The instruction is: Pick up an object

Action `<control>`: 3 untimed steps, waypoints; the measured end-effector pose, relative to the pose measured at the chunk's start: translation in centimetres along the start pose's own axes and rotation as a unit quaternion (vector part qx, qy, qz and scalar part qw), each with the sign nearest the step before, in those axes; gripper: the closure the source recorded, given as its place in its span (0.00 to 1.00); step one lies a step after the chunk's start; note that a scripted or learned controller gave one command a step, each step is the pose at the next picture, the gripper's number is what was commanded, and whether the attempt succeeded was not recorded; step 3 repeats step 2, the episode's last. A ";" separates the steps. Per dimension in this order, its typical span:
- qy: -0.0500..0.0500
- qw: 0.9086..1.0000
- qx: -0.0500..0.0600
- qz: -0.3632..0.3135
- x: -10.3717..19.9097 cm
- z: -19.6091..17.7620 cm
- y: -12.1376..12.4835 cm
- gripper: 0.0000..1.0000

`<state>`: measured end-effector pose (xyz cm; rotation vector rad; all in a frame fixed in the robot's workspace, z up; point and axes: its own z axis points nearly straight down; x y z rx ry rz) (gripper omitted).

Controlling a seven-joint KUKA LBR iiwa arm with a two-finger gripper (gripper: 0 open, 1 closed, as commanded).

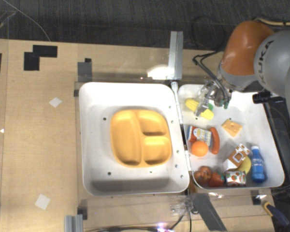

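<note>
Gripper (pixel 204 105) sits right over the toy corn cob (pixel 199 108) at the right bin's (pixel 275 144) far-left corner; can't tell its state. Corn's probably light, slick plastic, so grab mid-cob.

yellow tray (pixel 137 137) - smooth matt plastic | bench (pixel 34 144) - pale wood

arm (pixel 275 57) cut off at right edge, corn (pixel 199 106) partly hidden by end effector (pixel 208 100)

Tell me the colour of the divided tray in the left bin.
The divided tray is yellow-orange all over, seen plainly in the camera view.
</note>
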<state>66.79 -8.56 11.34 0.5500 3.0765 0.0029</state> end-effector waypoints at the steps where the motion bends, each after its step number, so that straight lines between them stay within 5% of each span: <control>1: -0.001 1.000 -0.003 0.003 4.4 -10.1 8.8 1.00; 2: 0.004 0.994 0.000 -0.106 7.5 -7.4 11.2 1.00; 3: 0.004 0.994 0.000 -0.106 7.5 -7.4 11.2 1.00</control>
